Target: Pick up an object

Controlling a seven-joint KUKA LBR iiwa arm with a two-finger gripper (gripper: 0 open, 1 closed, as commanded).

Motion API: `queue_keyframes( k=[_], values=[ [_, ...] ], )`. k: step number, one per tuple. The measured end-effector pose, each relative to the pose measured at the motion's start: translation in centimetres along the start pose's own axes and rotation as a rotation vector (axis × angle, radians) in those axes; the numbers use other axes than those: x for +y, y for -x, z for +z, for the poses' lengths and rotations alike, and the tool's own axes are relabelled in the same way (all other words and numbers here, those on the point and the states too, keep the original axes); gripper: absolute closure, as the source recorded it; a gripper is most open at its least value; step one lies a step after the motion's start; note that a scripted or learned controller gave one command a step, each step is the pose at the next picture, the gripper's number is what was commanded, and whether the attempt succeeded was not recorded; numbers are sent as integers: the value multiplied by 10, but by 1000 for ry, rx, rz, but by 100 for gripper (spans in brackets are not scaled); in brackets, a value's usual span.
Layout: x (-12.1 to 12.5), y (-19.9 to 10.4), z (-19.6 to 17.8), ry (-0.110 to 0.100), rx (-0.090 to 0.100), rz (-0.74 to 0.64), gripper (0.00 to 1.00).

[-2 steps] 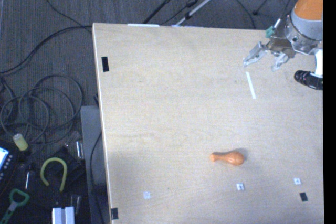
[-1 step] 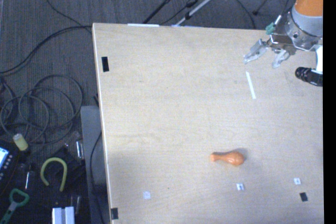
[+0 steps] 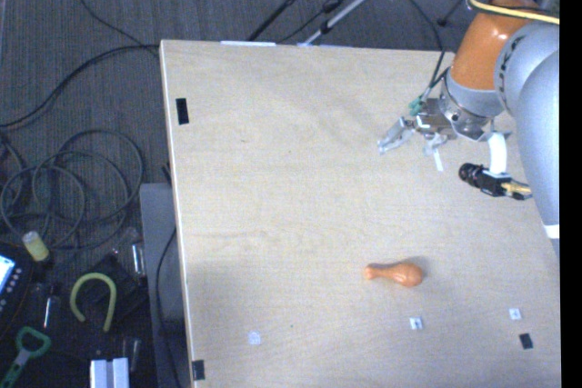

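An orange, pear-shaped object [image 3: 396, 273] lies on its side on the tan bench top [image 3: 273, 195], toward the front right. My gripper [image 3: 414, 149] hangs at the right side of the bench, well behind the orange object and clear of it. Its fingers [image 3: 392, 140] are spread open with nothing between them. The grey arm with its orange band [image 3: 482, 50] reaches in from the right edge.
A black and yellow part [image 3: 491, 180] sticks out beside the wrist. Small markers [image 3: 416, 323] dot the front right of the bench, and a black tag [image 3: 182, 111] sits near its left edge. Cables and tools [image 3: 82, 195] lie on the floor to the left.
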State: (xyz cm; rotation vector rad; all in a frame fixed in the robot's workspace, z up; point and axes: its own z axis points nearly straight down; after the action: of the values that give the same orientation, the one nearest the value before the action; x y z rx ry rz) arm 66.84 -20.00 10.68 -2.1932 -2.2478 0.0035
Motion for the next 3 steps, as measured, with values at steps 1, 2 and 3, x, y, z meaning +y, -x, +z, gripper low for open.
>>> queue_keyframes(
  k=[1,2,3],
  values=[
    [-1,22,-46,1,1,33,0],
    [0,21,-127,3,0,-33,0],
    [-16,22,-144,2,1,-24,0]
  ],
)
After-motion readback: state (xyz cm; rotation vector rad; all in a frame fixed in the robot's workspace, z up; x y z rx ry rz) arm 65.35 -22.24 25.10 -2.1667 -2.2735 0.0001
